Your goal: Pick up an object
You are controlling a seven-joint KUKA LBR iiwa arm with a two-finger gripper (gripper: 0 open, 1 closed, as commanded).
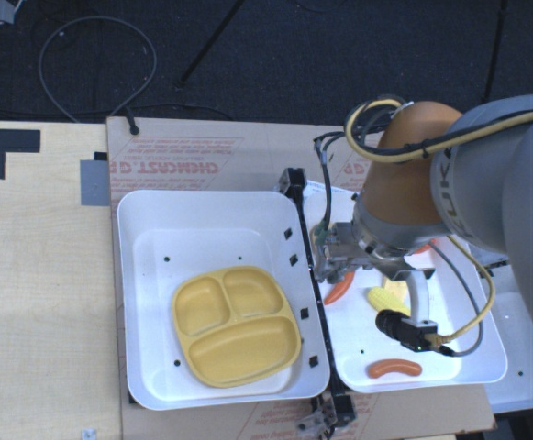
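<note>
Reaching in from the right, the arm (pixel 468 172) hung over the right bin (pixel 486 360), its end effector (pixel 332 257) low near the divider; how far it was open could not be told. The left bin (pixel 156 236) held a yellow divided plate (pixel 237 324). In the right bin lay a yellow piece (pixel 387 295), an orange sausage (pixel 394 368) near the front, and another orange piece (pixel 338 289) just below the end effector.
</note>
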